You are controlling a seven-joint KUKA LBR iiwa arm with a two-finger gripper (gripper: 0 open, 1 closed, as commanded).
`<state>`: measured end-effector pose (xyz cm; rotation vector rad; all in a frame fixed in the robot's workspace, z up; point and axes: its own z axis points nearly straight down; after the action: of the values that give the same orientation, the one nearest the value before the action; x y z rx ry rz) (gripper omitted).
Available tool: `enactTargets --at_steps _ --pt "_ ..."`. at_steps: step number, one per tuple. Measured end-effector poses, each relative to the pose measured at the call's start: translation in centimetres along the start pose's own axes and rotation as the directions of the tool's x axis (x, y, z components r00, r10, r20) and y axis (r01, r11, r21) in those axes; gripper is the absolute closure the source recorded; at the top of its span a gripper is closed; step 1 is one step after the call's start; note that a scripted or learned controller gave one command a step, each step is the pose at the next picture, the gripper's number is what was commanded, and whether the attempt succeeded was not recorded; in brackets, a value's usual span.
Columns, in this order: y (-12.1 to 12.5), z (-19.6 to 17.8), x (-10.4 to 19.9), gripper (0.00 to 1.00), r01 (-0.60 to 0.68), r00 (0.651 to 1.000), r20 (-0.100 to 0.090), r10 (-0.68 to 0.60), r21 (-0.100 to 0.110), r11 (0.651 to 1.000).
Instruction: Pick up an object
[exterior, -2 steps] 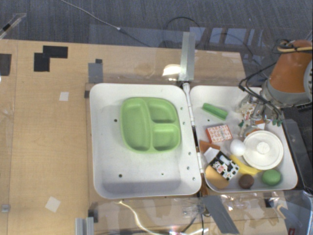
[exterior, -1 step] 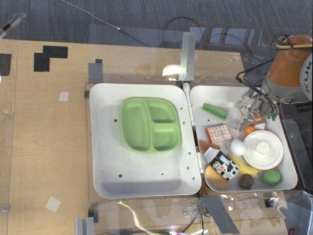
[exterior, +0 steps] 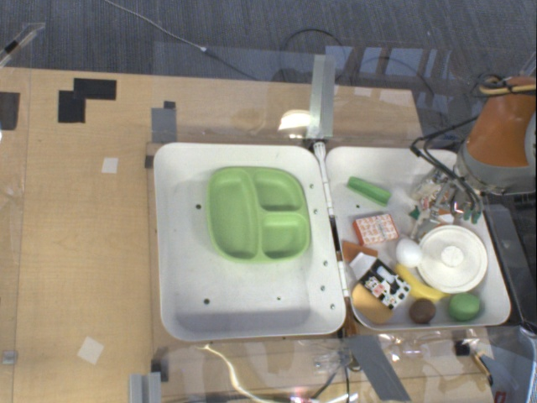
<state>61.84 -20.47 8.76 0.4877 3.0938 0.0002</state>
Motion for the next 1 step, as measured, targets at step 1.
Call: enactTargets --at_steps 1 --pt "4.95 -0.04 1.20 0.00 -0.198 0.980 0.000 0.198 -0.001 0.980"
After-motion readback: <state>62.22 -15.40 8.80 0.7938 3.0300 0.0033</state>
